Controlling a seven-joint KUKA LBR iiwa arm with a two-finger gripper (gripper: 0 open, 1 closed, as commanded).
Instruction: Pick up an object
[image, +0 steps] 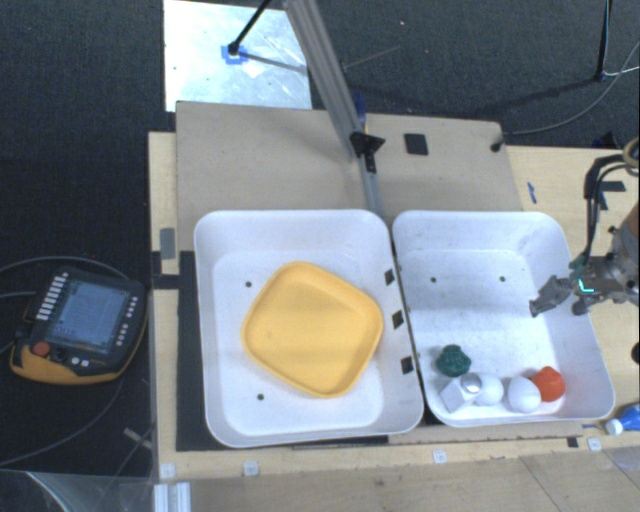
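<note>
The right bin (480, 250) holds four small objects along its near edge. They are a dark green lump (454, 359), a grey-white piece (468, 388), a white egg-shaped ball (523, 394) and a red-orange object (548, 382). My gripper (564, 301) hangs over the right side of this bin, up and to the right of the objects and apart from all of them. It is open, with nothing between its fingers (547, 297).
A large yellow square plate (312, 328) lies in the left bin (225, 300). A slanted metal pole (340, 90) rises behind the bins. A teach pendant (78, 325) lies on the floor at the left. A blue-capped item (622, 423) sits by the bench's right corner.
</note>
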